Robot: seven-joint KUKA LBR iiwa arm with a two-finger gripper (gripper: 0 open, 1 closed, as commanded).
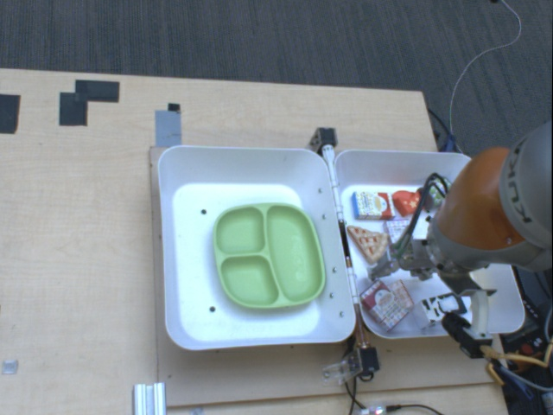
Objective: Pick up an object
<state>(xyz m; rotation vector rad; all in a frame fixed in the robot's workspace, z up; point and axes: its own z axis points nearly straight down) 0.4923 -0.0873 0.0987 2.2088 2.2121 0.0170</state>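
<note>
On the wooden surface [78, 258], the left white bin [186, 318] holds a green three-part plate [270, 255] lying flat near its middle. Just right of it, the right white bin [380, 161] carries a small blue-and-white packet [370, 204], a red item [404, 202] beside it, a pizza-slice toy [369, 243] below those, and a red-and-white packet [386, 304] near the front wall. Much of this bin is covered by the arm [484, 210], which leans in from the right, orange band uppermost. The pincer [399, 258] sits low between the pizza slice and the red-and-white packet, near both; whether it is parted or closed cannot be told, being dark and blurred against wrist parts.
</note>
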